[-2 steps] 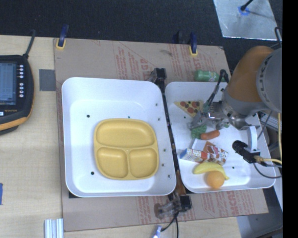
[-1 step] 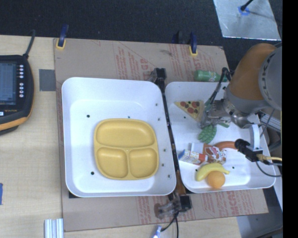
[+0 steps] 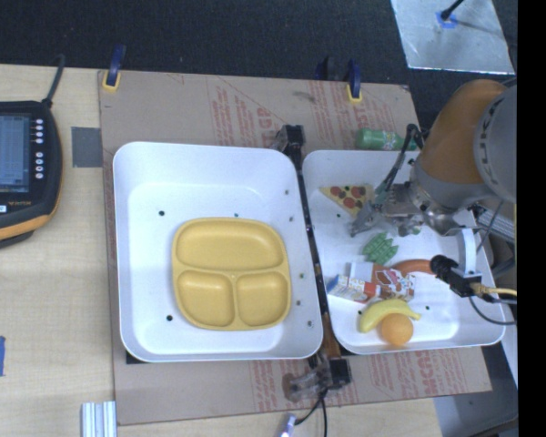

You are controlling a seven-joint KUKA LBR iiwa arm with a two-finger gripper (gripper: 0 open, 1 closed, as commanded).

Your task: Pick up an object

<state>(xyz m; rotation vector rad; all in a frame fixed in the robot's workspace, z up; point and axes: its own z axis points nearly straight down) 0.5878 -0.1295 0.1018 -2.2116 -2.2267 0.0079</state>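
Near edge of the right bin (image 3: 473, 340): an orange (image 3: 397, 330) lies touching a yellow banana (image 3: 380, 314), both close to the near rim. Judged as toys, they look light, rigid and smooth; the round orange would likely slip from two fingers, while the banana offers a narrower middle to pinch across.

Just behind them: a small white-and-red carton (image 3: 373, 286) lies on its side. It appears light and stiff with flat faces, so a grip across its short width seems the safest choice. Its printing is too small to read. Beside it, toward the right rim, lies a reddish sausage-like piece (image 3: 413, 267).

Mid-bin: a green leafy piece (image 3: 379, 247), seemingly thin and soft, sits just beneath the gripper (image 3: 375, 217). Whether its fingers are spread or closed cannot be told, and nothing is seen between them.

Far corner, toward the divider: a pizza slice (image 3: 348, 195), flat and hard to get under.

Left bin (image 3: 127, 244): a yellow divided tray (image 3: 229, 272) rests at the centre.

Beyond the far rim: a green object (image 3: 378, 138) on the cardboard, its label illegible.
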